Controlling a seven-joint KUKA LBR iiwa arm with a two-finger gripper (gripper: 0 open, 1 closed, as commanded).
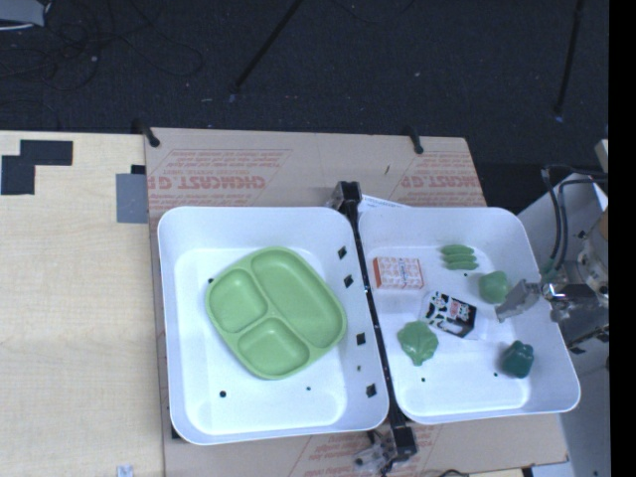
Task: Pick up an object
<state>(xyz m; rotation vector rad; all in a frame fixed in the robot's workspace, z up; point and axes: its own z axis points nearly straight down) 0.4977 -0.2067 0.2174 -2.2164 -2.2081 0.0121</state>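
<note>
The right bin (437, 400) holds several small items. There is an orange-and-white box (397, 272), a light green pod (459, 257), a pale green lump (494, 286), a black-and-white packet (452, 313), a green leafy piece (417, 341) and a dark green piece (517, 359). My gripper (532, 296) reaches in over the bin's right rim. It sits just right of the pale green lump and above the dark green piece. Nothing is seen held in it.
The left bin (189, 266) carries a light green divided plate (275, 311). A black divider (363, 316) runs between the bins. Cardboard lies under both bins, with a wooden bench top to the left. Cables hang by the arm at the right.
</note>
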